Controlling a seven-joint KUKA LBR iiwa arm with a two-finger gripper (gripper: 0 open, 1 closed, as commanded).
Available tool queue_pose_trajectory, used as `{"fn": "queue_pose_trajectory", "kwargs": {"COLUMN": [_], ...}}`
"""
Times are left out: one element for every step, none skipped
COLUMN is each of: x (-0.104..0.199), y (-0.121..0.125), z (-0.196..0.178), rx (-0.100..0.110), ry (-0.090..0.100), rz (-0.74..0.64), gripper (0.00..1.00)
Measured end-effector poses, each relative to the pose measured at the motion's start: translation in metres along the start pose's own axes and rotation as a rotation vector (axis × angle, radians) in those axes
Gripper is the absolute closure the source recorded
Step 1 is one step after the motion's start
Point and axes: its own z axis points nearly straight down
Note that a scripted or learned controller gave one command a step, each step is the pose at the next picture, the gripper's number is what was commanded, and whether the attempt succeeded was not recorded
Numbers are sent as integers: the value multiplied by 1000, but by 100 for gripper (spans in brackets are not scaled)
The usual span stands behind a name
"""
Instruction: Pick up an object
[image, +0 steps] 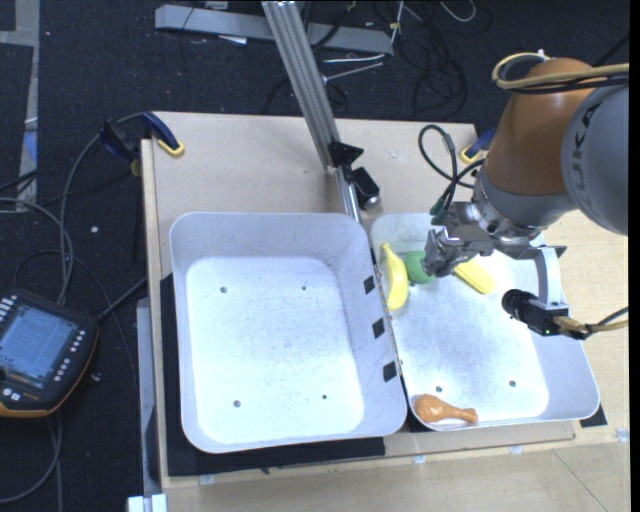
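My gripper hangs low over the far left part of the right bin, right above a green object that is partly hidden beneath it. A yellow banana lies just left of the gripper, against the bin's left wall. A second yellow piece lies just right of the gripper. An orange pear-shaped object rests near the bin's front edge.
The left bin stands beside the right one. A slanted metal post rises behind the bins. A handheld controller lies off the bench at the left, and cables run across the dark floor.
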Motion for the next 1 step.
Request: {"fn": "queue_pose_trajectory", "kwargs": {"x": [53], "y": [-1], "z": [-7], "rx": [0], "ry": [0], "rz": [0], "gripper": [100]}}
